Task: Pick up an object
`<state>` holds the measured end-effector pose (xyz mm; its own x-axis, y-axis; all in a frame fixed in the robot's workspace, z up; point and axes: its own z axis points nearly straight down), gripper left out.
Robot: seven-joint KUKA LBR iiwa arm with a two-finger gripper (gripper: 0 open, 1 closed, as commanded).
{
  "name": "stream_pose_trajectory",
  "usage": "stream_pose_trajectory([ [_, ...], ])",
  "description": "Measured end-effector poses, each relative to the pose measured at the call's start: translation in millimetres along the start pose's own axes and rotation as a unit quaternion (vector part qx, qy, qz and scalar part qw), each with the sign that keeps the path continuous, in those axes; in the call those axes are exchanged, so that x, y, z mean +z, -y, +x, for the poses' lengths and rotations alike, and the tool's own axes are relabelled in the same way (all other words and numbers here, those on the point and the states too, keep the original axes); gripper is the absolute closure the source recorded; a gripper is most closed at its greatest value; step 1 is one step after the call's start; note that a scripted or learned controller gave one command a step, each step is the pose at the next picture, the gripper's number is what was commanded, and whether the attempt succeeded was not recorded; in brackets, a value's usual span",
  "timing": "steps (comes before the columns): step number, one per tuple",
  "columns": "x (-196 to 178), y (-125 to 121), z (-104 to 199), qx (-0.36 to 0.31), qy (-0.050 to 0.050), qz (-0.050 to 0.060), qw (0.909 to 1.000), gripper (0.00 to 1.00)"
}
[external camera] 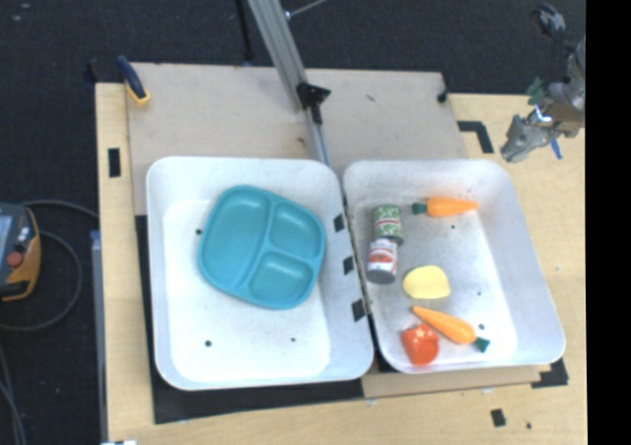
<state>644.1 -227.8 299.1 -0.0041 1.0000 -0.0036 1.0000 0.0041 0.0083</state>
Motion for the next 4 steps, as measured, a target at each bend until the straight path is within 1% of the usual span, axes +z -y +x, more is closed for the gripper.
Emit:
stream_pose_trajectory([
  [1, 17, 9, 47, -0.001, -0.002, 0.004, 1.0, 1.0],
  [2, 30, 20, 105, -0.001, -0.002, 0.004, 1.0, 1.0],
  [3, 25, 35, 158, -0.001, -0.002, 0.004, 1.0, 1.0],
  [4, 40, 37, 206, -0.001, -0.002, 0.004, 1.0, 1.0],
])
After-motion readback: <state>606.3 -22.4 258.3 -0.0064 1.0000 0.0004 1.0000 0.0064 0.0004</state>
